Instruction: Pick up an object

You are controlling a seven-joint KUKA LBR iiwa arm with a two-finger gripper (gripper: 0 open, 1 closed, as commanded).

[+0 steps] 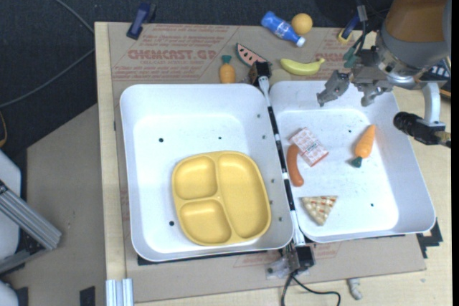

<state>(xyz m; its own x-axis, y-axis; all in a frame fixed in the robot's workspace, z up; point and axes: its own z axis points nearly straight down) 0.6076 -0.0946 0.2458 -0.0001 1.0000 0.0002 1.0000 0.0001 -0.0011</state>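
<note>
1. We are looking at the right bin [401,175], where four candidates for the pick are lying well apart on its white floor: a toy carrot [364,142] toward the right, a small pink-and-white packet [309,145] near the middle, a red sausage [292,164] along the left wall, and a pizza slice [319,207] at the near side.
2. We are seeing the gripper [353,90] hanging over the far edge of that bin with its two fingers spread wide and nothing between them.
3. We are judging this as the approach step: no object is being touched, and the claw is sitting far of all four items.
4. We are reckoning the carrot is the closest target, lying just near of the gripper and slightly right; the next move is calling for a shift toward the near side, then a descent with the fingers straddling the carrot's narrow body.
5. We are noting the left bin [143,125] carrying a yellow divided tray [219,195], away from the arm.
6. We are also seeing a banana [301,66], a blue bottle [282,28] and an orange ball [303,23] lying on the board beyond the bins.
</note>
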